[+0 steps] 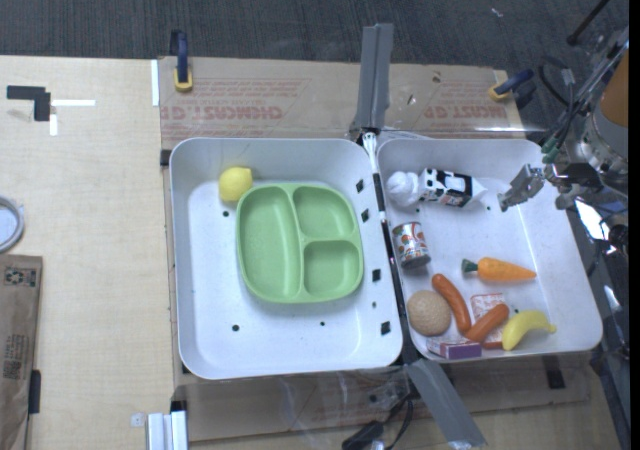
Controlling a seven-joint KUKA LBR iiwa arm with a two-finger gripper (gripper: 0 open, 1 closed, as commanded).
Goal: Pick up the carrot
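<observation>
The camera view looks down on a wooden bench [80, 188] with two white bins side by side. The left bin [200, 338] fills the middle of the frame and holds a green divided plate [298, 241] lying flat near its centre, with a lemon [236, 182] just beside the plate's upper left corner. The right bin [560, 328] sits at the centre right. The carrot [502, 270] lies on that bin's floor, a little right of its middle, its green end pointing left and its orange tip pointing right, apart from everything around it. Above it, near the bin's top wall, lies a black and white cow toy [445, 187] with a white piece [403, 187] just left of it. A small can [411, 244] stands near the bin's left wall. In the lower part of the bin a round tan ball [429, 312] touches two orange-red sausages [470, 310], and a banana [525, 328] lies just right of them in the lower right corner. The arm comes in at the right edge of the frame, and the gripper [522, 187] hangs over the upper right part of the right bin, above and right of the carrot and well apart from it. Whether its fingers are open or closed, I cannot tell; nothing shows between them.
</observation>
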